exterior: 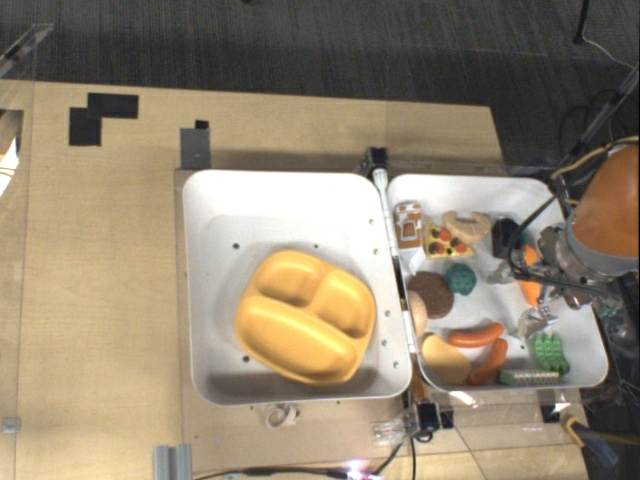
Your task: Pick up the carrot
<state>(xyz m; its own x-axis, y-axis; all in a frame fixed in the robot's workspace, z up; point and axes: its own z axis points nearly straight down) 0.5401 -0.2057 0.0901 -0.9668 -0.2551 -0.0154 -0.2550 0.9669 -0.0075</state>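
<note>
Down at the right edge we see the arm [612,213] reaching in over the right bin [500,184], its orange band bright above the wrist. Its gripper [540,313] hangs low over the bin's right side, among cables and dark fittings — we cannot tell how its tool stands, since the wrist hides too much of it.

Just beside the gripper, at its left, a small orange piece shows: the carrot [529,290], partly covered by the wrist, lying on the bin floor. We cannot tell whether anything is touching it.

Below it sits a green block [548,353], near the bin's lower right corner. Along the lower wall lie two sausages [482,348], one reddish-orange above the other, and a yellow pear [444,356] to their left. A brown round [431,291] rests near the middle-left, with a teal ball [461,280] just beside it. Toward the upper wall we see a small carton [407,223], a pizza slice [445,240] and a pale bread piece [470,225] close together.

Across the divider, the left bin [220,218] holds one big thing — a yellow pepper [305,315], lying near its lower middle, well apart from the arm.
</note>
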